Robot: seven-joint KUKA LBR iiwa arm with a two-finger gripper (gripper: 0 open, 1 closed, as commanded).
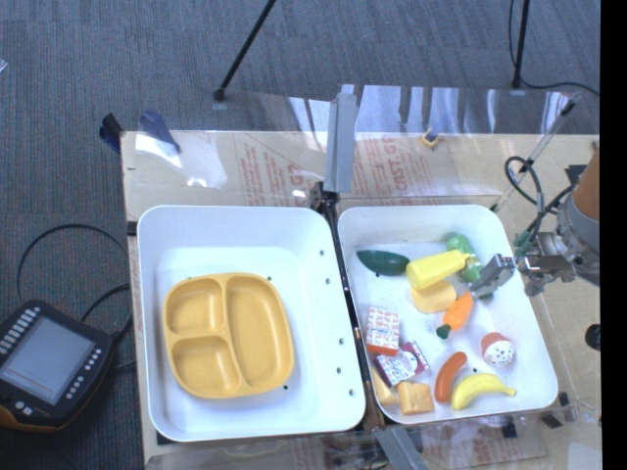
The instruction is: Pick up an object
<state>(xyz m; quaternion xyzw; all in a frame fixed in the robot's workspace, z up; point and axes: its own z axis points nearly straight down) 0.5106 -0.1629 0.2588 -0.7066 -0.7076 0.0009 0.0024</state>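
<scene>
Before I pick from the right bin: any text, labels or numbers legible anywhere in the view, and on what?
Cardboard sheet behind the bins: red printed lettering, too blurred and glare-washed to read.
Red-and-white packets in the right bin: print too small to read.
Handheld pendant on the floor: screen shows nothing readable.
Nothing else carries text.

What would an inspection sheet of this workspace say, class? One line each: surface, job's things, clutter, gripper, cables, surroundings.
Surface: bench with left bin and right bin.
Job's things: right bin holds toy food, including banana, carrot, yellow block.
Clutter: yellow divided tray in left bin.
Gripper: gripper low over right bin, beside yellow block; grasp unclear.
Cables: black cable on floor.
Surroundings: pendant, carpet.
</scene>
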